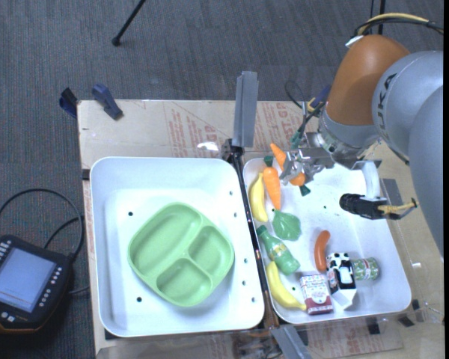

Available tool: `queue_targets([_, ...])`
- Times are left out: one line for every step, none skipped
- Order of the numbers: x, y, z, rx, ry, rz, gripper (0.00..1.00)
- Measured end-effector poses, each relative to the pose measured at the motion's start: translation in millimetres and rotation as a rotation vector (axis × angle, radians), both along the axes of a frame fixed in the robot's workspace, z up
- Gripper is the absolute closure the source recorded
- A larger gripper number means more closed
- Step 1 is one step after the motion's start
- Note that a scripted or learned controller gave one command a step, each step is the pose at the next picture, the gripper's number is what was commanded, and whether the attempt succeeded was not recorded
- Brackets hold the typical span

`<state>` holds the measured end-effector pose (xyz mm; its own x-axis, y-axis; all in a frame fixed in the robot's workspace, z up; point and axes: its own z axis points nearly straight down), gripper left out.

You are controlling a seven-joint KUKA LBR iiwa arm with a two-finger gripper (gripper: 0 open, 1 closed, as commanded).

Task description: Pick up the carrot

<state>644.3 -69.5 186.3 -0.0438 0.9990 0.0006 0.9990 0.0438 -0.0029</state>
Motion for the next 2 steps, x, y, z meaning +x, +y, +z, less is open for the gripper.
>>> queue_targets([-0.7,5.7,-0.4,0.000,0.002,0.028,1.00])
queue_targets([-11.9,-23.0,10.1,0.001,0.002,-0.013,1.00])
